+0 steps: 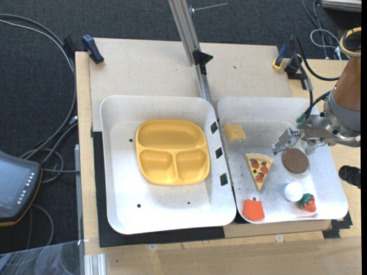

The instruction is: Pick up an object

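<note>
The right bin (327, 171) holds several toy foods. A yellow cheese block (234, 133) lies at its far left, and a pizza slice (259, 169) lies in the middle. A brown round cookie (296, 162) sits to the right of the slice. Nearer the front are a white ball (293, 191), a red strawberry (308, 203) and an orange-red piece (253, 209). My gripper (297, 144) hangs just above the cookie's far edge. It is open, its fingers spread to either side, with nothing between them.
The left bin (114, 153) holds a yellow divided plate (172, 151). A metal pole (186, 22) rises from the divider between the bins. Cables and clamps lie at the bench's back right corner (289, 59).
</note>
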Available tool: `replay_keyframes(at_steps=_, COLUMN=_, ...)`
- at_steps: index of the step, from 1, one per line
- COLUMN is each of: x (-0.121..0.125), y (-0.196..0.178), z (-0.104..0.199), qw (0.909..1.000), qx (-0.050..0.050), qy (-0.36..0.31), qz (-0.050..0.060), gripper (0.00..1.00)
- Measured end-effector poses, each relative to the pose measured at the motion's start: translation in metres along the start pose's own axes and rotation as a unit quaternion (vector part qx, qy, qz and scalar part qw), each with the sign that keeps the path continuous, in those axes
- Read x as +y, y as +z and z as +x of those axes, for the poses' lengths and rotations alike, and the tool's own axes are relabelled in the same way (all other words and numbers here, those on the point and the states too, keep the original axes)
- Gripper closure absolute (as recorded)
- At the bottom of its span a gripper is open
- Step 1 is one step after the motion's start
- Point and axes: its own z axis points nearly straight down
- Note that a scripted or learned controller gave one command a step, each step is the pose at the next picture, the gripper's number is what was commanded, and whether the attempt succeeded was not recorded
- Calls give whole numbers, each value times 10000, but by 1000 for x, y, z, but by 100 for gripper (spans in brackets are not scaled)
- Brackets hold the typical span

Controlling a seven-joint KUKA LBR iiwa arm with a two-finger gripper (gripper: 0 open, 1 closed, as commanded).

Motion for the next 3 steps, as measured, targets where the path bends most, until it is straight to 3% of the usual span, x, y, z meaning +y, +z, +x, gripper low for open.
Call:
replay_keyframes(at_steps=1, x=0, y=0, z=0, qw=10000, qx=-2, qy=2, qz=-5, gripper=0)
replay_keyframes(at_steps=3, x=2, y=107, z=16, qw=10000, qx=5, qy=1, qz=29, gripper=0)
